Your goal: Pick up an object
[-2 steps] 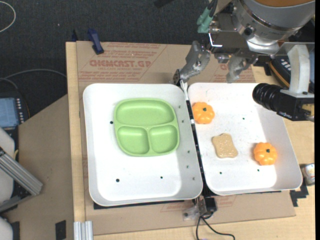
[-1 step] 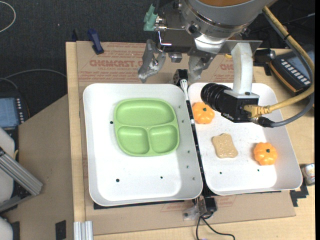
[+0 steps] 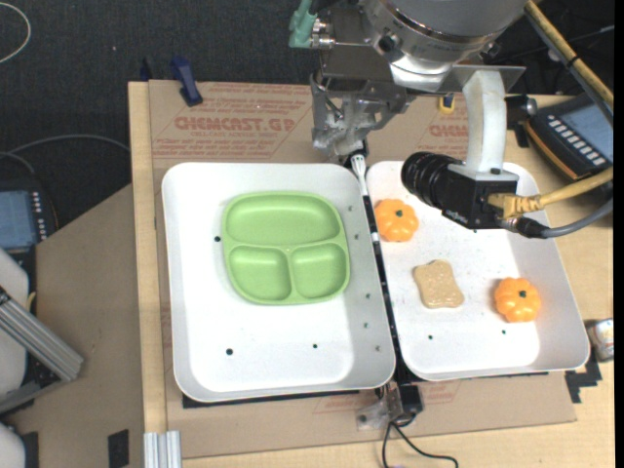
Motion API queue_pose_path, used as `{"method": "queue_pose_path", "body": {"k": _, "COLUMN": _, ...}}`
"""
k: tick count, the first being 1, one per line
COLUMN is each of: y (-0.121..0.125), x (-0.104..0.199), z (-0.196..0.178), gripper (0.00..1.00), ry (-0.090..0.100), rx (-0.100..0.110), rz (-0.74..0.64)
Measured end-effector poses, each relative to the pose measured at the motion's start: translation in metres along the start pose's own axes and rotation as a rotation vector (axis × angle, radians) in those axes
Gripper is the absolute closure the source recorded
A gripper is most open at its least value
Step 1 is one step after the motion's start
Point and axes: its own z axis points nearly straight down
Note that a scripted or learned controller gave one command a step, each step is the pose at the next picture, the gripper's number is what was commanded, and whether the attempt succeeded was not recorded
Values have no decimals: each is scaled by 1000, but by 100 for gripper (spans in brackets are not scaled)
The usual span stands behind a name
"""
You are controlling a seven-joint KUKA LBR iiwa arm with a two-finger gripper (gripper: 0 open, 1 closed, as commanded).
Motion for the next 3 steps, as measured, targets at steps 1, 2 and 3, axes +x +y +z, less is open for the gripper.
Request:
{"method": "queue_pose_path", "body": {"k": 1, "y": -1, "x": -67, "z": 51, "gripper": 100, "ry": -6, "rx": 11, "rz": 9}}
{"method": "queue_pose_path", "body": {"k": 2, "y": -2, "x": -94, "z": 128, "gripper": 100, "ry": -6, "rx": 15, "rz": 6}}
{"method": "queue_pose_path", "body": {"k": 3, "y": -1, "x": -120, "z": 142, "gripper": 100, "ry": -4, "rx": 9, "rz": 6}}
